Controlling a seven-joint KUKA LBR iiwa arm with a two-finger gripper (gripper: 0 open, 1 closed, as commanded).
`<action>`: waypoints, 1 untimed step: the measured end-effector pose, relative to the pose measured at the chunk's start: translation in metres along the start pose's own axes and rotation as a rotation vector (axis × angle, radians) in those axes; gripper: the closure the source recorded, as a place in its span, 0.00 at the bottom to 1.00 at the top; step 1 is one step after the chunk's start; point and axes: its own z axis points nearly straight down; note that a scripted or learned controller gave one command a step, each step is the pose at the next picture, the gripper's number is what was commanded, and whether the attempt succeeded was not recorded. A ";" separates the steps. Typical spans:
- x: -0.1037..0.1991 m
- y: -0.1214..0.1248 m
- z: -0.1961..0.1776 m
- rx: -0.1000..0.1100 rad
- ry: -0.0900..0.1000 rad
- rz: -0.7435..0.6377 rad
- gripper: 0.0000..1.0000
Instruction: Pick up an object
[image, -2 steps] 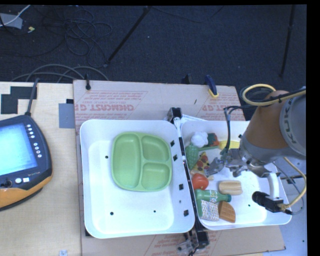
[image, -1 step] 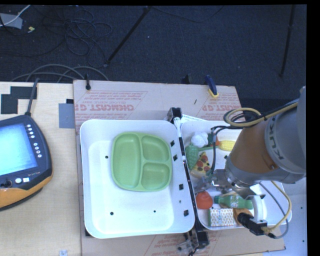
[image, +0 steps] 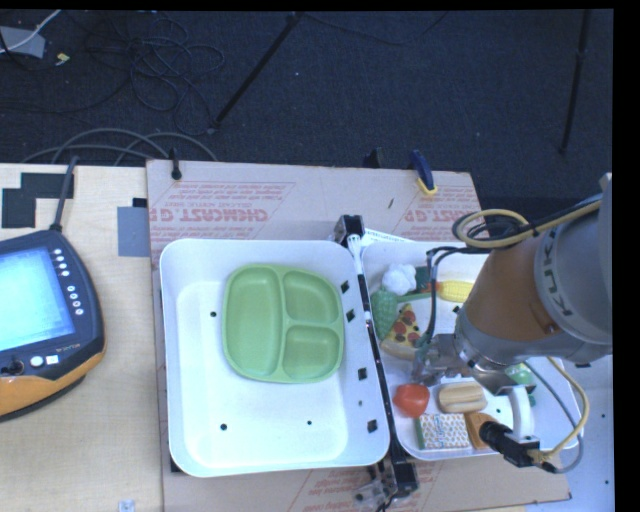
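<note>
My arm reaches over the right bin (image: 575, 425), and my claw (image: 437, 362) hangs low among the toy food near that bin's middle; I cannot tell its state, since my wrist covers it. A red tomato (image: 411, 399) sits just below it, a bread roll (image: 461, 397) beside that. A pizza slice (image: 402, 327) lies by the bin's left wall. The green divided plate (image: 283, 322) rests in the left bin (image: 200, 420), toward its upper edge.

A green divided plate (image: 283, 323) lies in the left bin (image: 190, 400); a handheld screen (image: 40, 315) sits left.
</note>
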 end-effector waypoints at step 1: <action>0.086 -0.027 -0.094 -0.004 0.006 -0.017 1.00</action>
